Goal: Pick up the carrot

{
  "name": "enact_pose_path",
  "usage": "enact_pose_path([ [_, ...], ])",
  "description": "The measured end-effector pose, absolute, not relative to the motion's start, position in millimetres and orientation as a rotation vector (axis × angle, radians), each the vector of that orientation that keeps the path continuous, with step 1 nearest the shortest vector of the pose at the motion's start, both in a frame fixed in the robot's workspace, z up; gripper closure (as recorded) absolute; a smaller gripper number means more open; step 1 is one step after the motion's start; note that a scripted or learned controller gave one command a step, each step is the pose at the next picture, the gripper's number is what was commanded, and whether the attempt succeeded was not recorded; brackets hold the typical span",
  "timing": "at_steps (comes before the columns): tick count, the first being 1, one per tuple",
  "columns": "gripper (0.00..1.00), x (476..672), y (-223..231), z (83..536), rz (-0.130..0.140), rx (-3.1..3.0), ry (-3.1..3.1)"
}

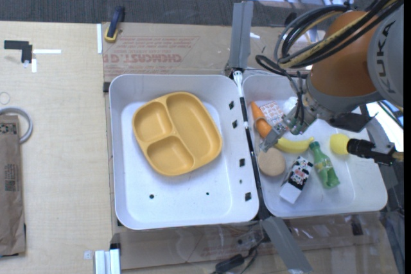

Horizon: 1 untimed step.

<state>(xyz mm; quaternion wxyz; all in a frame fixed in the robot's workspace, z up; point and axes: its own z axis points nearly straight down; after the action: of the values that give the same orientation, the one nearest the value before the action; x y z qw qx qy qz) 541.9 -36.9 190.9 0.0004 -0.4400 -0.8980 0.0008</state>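
Carrot (259,120) lies in the right bin (334,207), against its left wall, centre-right of frame — orange tip toward lower frame. Gripper (276,136) sits just right of that tip, fingers angled down-left; can't tell whether they're spread or closed, or touching it. Banana (294,145) and a tan round item (271,163) lie just beside.

plate (176,131) in left bin (122,157), carrot (260,120) right
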Motion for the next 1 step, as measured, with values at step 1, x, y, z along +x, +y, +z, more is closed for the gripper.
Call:
enact_pose_path([
  [1, 0.0, 584.1, -124.9, 91.9, 0.002, -1.429, -2.801],
])
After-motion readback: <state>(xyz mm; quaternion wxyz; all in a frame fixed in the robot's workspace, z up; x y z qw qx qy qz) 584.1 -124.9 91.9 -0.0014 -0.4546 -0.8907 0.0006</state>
